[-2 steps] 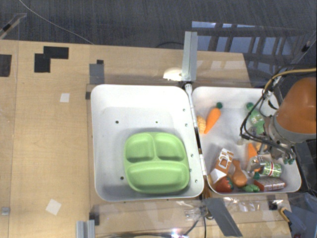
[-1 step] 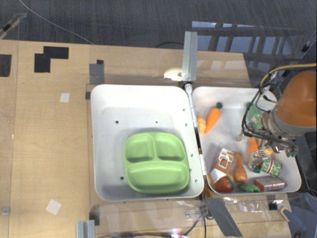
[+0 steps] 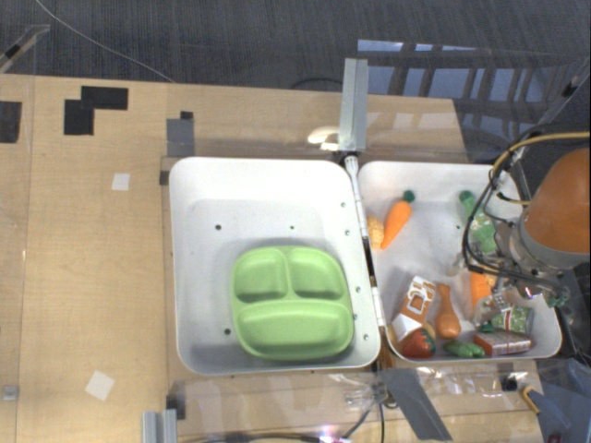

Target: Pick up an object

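The right bin (image 3: 434,178) holds several toy foods. An orange carrot with a green top (image 3: 395,221) lies near its back left, beside a yellow piece (image 3: 375,233) at the wall. Along the front lie a white and orange carton (image 3: 415,305), a brown bottle-shaped piece (image 3: 448,317), a red tomato (image 3: 417,342) and a green pod (image 3: 464,348). My gripper (image 3: 500,293) reaches down at the bin's right side, under the orange band (image 3: 563,201). A small orange item (image 3: 479,289) sits right against it. A green and red packet (image 3: 506,330) lies just in front.
The left bin (image 3: 199,192) carries a green divided plate (image 3: 291,301) in its front half. A metal post (image 3: 354,100) stands behind the seam between the bins. Cables loop around the wrist (image 3: 503,169). A green object (image 3: 481,233) rests at the right bin's back right.
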Robot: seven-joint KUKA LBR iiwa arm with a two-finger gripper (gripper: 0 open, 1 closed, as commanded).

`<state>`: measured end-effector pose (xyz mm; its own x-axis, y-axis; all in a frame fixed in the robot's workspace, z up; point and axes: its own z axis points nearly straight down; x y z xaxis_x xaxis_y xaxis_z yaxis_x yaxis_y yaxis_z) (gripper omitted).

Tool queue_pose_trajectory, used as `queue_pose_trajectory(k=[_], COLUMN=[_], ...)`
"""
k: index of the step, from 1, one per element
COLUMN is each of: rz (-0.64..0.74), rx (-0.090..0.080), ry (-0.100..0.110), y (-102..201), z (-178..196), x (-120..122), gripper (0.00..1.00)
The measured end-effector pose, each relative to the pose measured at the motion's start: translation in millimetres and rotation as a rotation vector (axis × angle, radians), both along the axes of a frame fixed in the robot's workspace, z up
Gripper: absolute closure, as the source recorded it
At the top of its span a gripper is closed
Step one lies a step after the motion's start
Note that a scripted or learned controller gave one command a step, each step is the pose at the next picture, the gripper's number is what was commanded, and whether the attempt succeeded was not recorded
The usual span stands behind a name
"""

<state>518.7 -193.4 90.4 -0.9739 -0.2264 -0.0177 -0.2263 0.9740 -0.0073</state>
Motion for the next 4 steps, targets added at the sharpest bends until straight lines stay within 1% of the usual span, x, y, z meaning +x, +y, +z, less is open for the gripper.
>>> queue_pose_trajectory(k=[1,2,3,4], rz=[0.257,0.372,0.381,0.252], rx=[-0.007,-0.003,-0.016,-0.005], ry=[-0.001,0.003,0.029,0.003], y=[28.0,52.6,82.8,62.2], z=[0.6,-0.9,-0.3,1.5], x=[9.5,82.0,125.6,-12.0], gripper=[0.0,0.0,0.0,0.0])
